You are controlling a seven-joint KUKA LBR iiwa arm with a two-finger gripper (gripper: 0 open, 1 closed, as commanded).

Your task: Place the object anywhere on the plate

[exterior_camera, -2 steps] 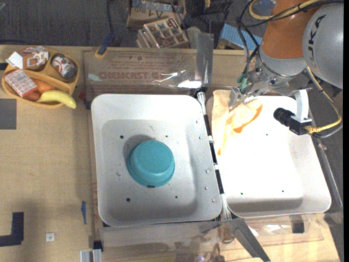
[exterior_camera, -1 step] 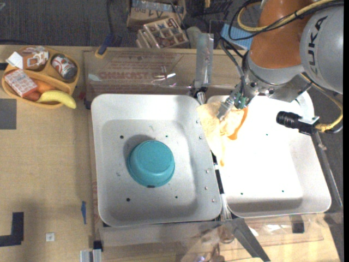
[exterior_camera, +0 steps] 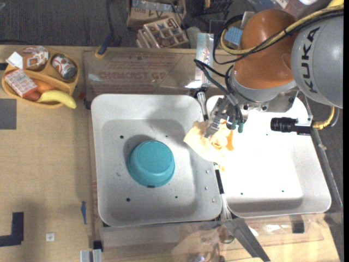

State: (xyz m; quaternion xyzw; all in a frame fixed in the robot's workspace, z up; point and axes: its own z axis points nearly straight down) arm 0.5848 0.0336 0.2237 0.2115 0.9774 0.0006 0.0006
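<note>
A teal round plate [exterior_camera: 151, 162] lies in the middle of the left white bin [exterior_camera: 109, 119]. A pale yellow object with orange parts [exterior_camera: 205, 140] hangs over the divider between the two bins, to the right of the plate and a little farther back. My gripper [exterior_camera: 220, 122] comes down from the grey arm with the orange band, and its fingertips pinch the object's upper edge. The object looks lifted and overlaps the left bin's right rim. Its far side is hidden by the fingers.
The right white bin [exterior_camera: 272, 173] lies under the arm. A yellow tray [exterior_camera: 11, 86] with toy food and a banana [exterior_camera: 59, 97] sits at the back left. Flat cardboard [exterior_camera: 136, 70] lies behind the left bin, and a black cylinder [exterior_camera: 283, 125] sticks out near the wrist.
</note>
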